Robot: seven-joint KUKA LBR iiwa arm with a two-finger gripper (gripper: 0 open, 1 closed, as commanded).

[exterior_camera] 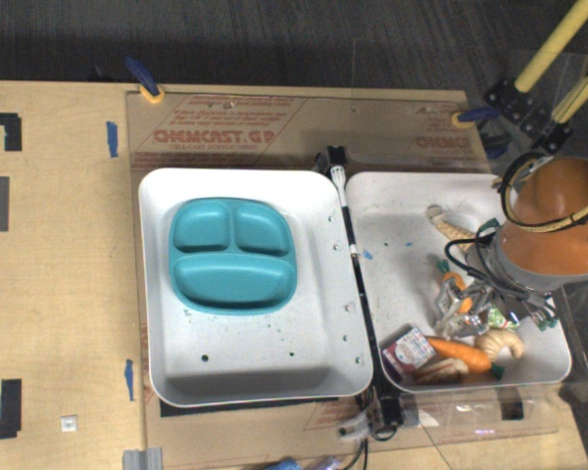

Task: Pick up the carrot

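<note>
The carrot [461, 353] is orange with a green tip at its right end. It lies nearly level along the front of the right bin [392, 204]. My gripper [464, 304] hangs just behind and above the carrot, below the arm's orange band [559, 218], among cables and small metal parts. Nothing shows between the gripper and the carrot, and a small gap separates them.
A dark red packet [408, 349] touches the carrot's left end, and a beige mushroom-shaped toy [502, 342] sits by its right end. Another beige piece [449, 223] lies further back. The left bin [167, 360] holds a teal divided plate [233, 254].
</note>
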